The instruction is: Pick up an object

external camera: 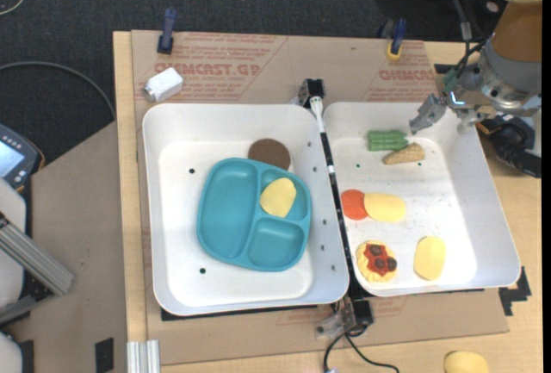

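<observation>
From the overhead camera view I've got both bins side by side on the surface (258, 70), and my arm is coming in from the right with the hand (428, 115) hanging over the far part of the right bin (482, 190). I can make out a grey finger angled down and to the left, but whether the hand is spread or closed I cannot tell from here, and I see nothing caught in it.

Nearest candidate: the green piece (386, 139), lying flat just below and left of the hand, with a tan bread-like piece (404, 155) touching or almost touching its lower right edge. Further toward me in the same bin sit an orange-red disc (352, 204) pressed against a yellow oval (386, 208), then a small pizza-like round (377, 260) and another yellow piece (430, 257), those two apart.

Left bin (164, 190): a teal divided plate (232, 216) with a yellow item (278, 196) in its upper right compartment, and a brown disc (269, 153) just behind the plate.

My read is that I'm in the approach, nothing lifted yet. Next move calls for lining up over the green piece, coming down clean of the bin wall, and closing on it alone, since the tan neighbour crowds one side.
</observation>
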Robot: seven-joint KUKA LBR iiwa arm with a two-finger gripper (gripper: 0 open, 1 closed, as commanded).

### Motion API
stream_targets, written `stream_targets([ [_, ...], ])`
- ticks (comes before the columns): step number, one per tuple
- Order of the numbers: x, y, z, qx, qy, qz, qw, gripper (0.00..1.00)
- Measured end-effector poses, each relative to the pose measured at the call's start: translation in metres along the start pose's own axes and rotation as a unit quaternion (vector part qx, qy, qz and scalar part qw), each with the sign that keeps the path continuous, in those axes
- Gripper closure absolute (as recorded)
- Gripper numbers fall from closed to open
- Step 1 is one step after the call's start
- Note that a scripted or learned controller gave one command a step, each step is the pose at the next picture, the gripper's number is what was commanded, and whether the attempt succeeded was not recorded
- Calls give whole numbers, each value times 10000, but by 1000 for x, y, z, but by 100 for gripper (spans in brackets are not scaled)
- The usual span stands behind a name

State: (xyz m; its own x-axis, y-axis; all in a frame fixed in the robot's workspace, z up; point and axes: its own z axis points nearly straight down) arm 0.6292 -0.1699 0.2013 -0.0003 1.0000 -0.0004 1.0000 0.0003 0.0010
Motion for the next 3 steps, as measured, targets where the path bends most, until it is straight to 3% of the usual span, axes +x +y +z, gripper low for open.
stream_targets([
  [1, 52, -56, -125, -57, 1, -25, 10000, 0],
  [2, 104, -49, -345, -112, -11, -27, 9999, 0],
  [3, 211, -131, -292, 33, 19, -64, 10000, 0],
])
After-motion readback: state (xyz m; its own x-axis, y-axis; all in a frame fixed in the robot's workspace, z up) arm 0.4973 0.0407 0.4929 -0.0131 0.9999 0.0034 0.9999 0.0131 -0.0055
